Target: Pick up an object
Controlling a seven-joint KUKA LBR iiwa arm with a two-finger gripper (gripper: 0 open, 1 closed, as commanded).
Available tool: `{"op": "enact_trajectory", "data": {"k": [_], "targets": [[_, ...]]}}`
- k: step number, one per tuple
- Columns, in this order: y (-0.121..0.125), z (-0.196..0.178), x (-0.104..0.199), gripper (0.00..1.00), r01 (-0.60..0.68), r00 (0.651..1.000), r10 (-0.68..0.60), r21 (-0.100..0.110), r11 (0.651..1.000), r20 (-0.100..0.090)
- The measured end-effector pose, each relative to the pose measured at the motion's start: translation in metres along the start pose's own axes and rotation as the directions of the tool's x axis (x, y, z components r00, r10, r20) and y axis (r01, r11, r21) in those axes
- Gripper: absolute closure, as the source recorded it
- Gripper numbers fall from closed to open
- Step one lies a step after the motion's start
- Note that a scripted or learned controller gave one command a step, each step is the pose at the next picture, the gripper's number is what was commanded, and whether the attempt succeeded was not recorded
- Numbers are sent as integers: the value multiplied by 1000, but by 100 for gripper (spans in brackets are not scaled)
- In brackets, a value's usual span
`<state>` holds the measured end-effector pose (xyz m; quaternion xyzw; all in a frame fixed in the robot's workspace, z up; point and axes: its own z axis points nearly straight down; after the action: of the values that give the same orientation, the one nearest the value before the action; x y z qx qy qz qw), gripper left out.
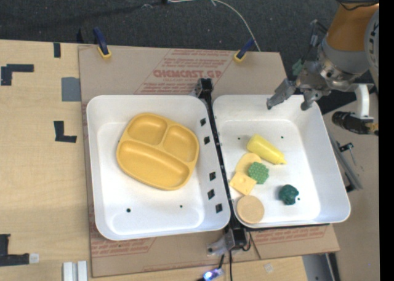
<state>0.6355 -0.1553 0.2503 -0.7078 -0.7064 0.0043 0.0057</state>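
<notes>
In the right bin lie a yellow pepper-like piece, a small green broccoli floret on a yellow cheese wedge, a round tan cookie and a dark green lump. My gripper hangs over the far right corner of that bin, above and apart from the objects. Its two dark fingers are spread wide with nothing between them.
The left bin holds a yellow divided plate. A black divider joins the two bins. Both stand on a cardboard sheet held by blue-and-yellow clamps. A white cable runs behind.
</notes>
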Motion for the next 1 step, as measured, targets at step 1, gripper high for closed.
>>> {"op": "enact_trajectory", "data": {"k": [1], "targets": [[2, -8, 1, 0, 4, 1000, -4, -13, 1000, 2]]}}
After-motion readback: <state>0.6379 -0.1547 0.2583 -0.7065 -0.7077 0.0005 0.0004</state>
